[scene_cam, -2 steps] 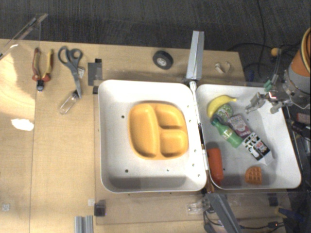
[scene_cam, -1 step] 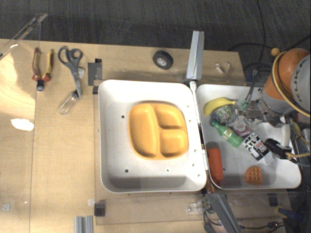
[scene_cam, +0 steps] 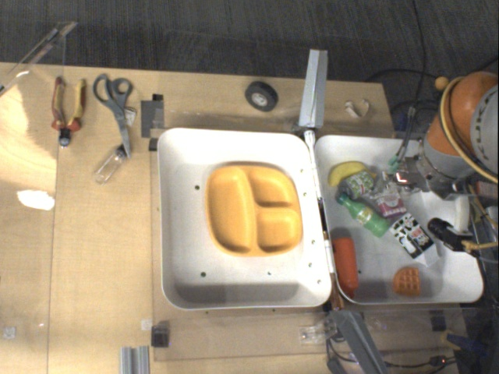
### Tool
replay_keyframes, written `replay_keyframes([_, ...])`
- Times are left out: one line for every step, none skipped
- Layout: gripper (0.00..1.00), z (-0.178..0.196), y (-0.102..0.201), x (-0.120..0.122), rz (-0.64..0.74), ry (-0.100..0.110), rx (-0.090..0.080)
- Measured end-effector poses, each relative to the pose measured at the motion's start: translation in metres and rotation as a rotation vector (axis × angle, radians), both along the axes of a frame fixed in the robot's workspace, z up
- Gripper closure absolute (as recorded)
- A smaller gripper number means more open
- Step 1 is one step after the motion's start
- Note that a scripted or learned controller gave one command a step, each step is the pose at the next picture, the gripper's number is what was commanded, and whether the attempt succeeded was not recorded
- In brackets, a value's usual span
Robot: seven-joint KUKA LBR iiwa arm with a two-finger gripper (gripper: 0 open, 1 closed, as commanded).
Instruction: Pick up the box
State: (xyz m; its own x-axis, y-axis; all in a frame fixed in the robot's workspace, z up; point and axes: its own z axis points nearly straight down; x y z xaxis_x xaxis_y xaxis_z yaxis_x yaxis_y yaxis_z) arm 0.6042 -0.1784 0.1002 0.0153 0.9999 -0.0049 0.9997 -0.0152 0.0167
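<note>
The box [scene_cam: 411, 234] is small, with a black-and-white pattern, and lies flat in the middle of the right bin [scene_cam: 468, 291]. The gripper [scene_cam: 407, 176] hangs over the upper part of that bin, above and slightly left of the box, right by a crumpled pink-and-green packet [scene_cam: 373, 189]. Behind it, the grey arm with its orange band [scene_cam: 466, 123] comes in from the right. The box lies apart from the gripper, with nothing on top of it.
Also in the right bin are a yellow banana [scene_cam: 345, 172], a green bottle [scene_cam: 362, 213], a red sausage [scene_cam: 345, 265] and an orange waffle [scene_cam: 406, 280]. The left bin [scene_cam: 187, 271] holds a yellow divided tray [scene_cam: 253, 209]. Scissors [scene_cam: 117, 104], pliers [scene_cam: 66, 107] and a tape roll [scene_cam: 261, 96] lie on the bench.
</note>
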Motion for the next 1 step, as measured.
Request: replay_keyframes([1.0,0.1166,0.0587,-0.0036,-0.085,0.009,0.005])
